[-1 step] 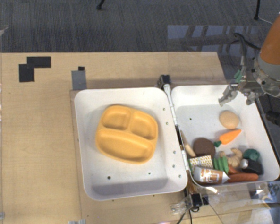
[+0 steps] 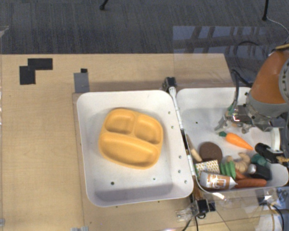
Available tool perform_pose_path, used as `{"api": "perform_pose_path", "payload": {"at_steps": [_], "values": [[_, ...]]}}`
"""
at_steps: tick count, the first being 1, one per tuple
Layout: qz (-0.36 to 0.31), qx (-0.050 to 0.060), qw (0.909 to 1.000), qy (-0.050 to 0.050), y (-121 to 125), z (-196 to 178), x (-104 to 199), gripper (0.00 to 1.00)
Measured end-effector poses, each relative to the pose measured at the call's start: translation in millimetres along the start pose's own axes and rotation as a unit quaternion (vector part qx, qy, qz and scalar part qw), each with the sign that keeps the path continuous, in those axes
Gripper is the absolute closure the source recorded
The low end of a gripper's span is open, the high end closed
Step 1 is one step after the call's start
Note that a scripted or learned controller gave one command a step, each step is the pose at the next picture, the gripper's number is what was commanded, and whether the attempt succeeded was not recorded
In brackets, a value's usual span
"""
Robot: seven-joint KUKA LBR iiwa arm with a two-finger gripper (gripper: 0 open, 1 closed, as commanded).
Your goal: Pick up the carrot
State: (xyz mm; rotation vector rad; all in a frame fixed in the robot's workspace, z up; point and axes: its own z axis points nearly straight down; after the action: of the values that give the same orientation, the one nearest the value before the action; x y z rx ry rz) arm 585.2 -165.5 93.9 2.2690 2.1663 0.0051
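Hovering: gripper (image 2: pixel 234 118) over the far-right part of the right bin (image 2: pixel 202 109), at the end of the grey arm (image 2: pixel 274 80) with its orange band, reaching in from the right.
Claw state: cannot tell whether released or clenched from this slant.
Carrot (image 2: pixel 239 141): lies flat on the white floor of the right bin, just nearer than the gripper; set on a slant, green top toward the far left, orange tip toward the near right.
Carrot to gripper: green top sits close under the gripper; contact cannot be judged.
Left of carrot: brown disc (image 2: pixel 210 151), flat on the bin floor, apart from the carrot.
Nearer than carrot: pale lumpy piece (image 2: pixel 242 160), then a green piece (image 2: pixel 228 169) beside it on the left.
Near wall of right bin: white cup (image 2: pixel 216 181) with a brown label, tipped on its side; reddish long piece (image 2: pixel 251 182) to its right, along the wall.
Left wall of right bin: beige stick (image 2: pixel 194 153) leaning close by.
Left bin (image 2: pixel 93 154): holds a yellow divided plate (image 2: pixel 131 138), three compartments, roughly central, turned at a slant.
Bench (image 2: pixel 35 168): pale wood; black tape marks (image 2: pixel 34 69) at the far left, well apart from both bins.
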Motion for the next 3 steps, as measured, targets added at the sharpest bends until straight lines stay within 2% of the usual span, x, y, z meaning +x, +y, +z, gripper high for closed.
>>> {"api": "perform_pose_path", "payload": {"at_steps": [1, 2, 3], "values": [[-0.116, -0.005, 0.9933, -0.001, -38.1, 5.8, 36.4, 0.0], [-0.117, -0.007, 0.9931, 0.0, -34.6, -3.2, 37.7, 1.0], [-0.117, -0.007, 0.9931, 0.0, -35.0, -2.7, 37.6, 0.0]]}}
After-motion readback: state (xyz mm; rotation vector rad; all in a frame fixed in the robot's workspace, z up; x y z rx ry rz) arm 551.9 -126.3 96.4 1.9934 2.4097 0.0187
